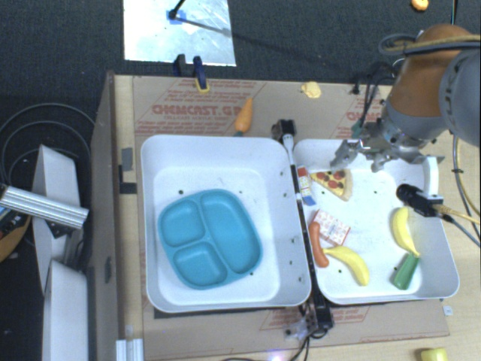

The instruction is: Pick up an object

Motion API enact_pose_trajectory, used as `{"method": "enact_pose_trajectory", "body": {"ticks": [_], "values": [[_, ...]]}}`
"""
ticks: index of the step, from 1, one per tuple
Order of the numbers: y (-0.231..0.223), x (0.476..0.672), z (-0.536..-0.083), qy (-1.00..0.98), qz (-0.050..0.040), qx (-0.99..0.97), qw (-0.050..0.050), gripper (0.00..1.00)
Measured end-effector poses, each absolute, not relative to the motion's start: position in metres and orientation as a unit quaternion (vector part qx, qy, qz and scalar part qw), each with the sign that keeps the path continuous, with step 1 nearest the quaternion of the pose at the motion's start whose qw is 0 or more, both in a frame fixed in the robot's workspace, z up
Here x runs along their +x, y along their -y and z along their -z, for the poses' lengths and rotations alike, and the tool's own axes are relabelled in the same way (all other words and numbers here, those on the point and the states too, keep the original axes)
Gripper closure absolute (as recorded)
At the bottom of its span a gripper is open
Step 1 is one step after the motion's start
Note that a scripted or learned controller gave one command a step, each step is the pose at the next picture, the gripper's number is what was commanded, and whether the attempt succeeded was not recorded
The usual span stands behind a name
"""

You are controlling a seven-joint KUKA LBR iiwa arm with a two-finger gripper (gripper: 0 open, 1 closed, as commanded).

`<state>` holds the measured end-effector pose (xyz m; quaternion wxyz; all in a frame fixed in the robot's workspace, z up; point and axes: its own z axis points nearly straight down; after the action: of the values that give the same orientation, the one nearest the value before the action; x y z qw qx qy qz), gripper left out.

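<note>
The table (203,100) carries two shallow white bins side by side. The left bin (173,156) holds a blue divided plate (209,237), lying flat near its middle. The right bin (443,277) holds the small things.

The arm comes in from the right, and the tool (362,155) hangs over the far part of the right bin, its two fingers spread apart with nothing between them. Just near of it lies a toy pizza slice (334,180), close to the bin's left wall; I judge this is the thing to pick, because it is the closest to the tool.

Other pieces in this bin are two bananas, one (403,230) at the right and one (350,263) at the near side, a green piece (403,271), a red sausage (318,245) along the left wall, and a small printed packet (331,227).

The slice looks like light, stiff plastic, flat and probably a little slippery. It is low on the floor, so the fingers should close across its narrow width, at the crust end, and go down almost to the bin floor.
</note>
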<state>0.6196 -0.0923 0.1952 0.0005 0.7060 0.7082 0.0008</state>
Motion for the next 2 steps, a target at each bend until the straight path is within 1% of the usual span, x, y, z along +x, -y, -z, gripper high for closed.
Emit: {"method": "enact_pose_trajectory", "body": {"ticks": [1, 2], "values": [[0.109, 0.596, -0.079, -0.706, 0.0007, 0.708, -0.001, 0.00], [0.094, 0.667, -0.086, -0.711, 0.0059, 0.704, -0.004, 0.00]]}}
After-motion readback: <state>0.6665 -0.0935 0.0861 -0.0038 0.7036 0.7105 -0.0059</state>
